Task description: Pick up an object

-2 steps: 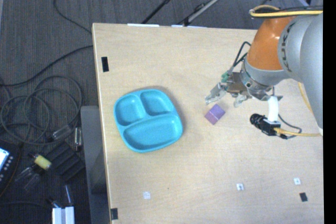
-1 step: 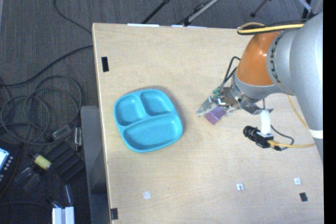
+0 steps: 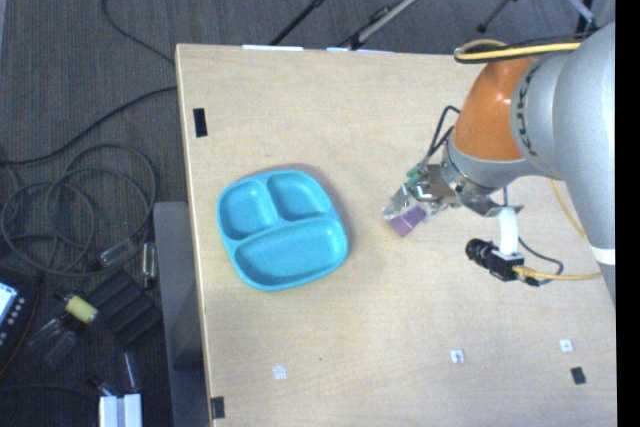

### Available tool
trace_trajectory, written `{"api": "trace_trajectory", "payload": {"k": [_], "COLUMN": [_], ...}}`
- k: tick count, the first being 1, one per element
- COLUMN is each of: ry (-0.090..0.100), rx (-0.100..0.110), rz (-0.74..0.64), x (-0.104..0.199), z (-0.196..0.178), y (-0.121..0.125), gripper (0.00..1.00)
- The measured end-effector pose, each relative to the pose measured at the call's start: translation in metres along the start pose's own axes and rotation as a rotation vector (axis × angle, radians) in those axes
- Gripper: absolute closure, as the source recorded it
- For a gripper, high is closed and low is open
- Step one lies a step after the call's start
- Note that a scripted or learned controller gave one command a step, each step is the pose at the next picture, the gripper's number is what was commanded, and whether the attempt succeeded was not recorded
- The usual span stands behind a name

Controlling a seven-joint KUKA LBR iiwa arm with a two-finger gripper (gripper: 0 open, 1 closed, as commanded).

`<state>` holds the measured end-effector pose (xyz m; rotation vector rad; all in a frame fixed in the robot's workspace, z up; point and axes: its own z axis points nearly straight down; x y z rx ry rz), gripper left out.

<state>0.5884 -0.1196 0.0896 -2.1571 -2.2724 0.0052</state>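
The small purple block point(image 3: 406, 225) lies near the middle of the desk point(image 3: 300, 95), touching the tip of the pincer point(image 3: 408, 205) on the side toward the blue plastic divided plate point(image 3: 285, 230). I cannot tell how wide the pincer is.

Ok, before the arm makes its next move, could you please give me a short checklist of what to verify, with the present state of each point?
1. Target in sight: a small purple object lies on the wooden bench. Ok.
2. Gripper is at the target: it is right over the purple object. Ok.
3. Object is truly gripped: too small and blurred to judge. Cannot tell.
4. Blue divided plate is apart from the gripper, with bare bench between them. Ok.
5. Object is well inside the bench edges. Ok.
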Motion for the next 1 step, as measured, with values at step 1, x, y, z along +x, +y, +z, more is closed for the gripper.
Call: {"api": "trace_trajectory", "payload": {"k": [1], "ry": [-0.004], "rx": [-0.004], "rz": [0.028], "x": [0.0457], "z": [-0.0922], "y": [-0.0096], "gripper": [1.0]}}
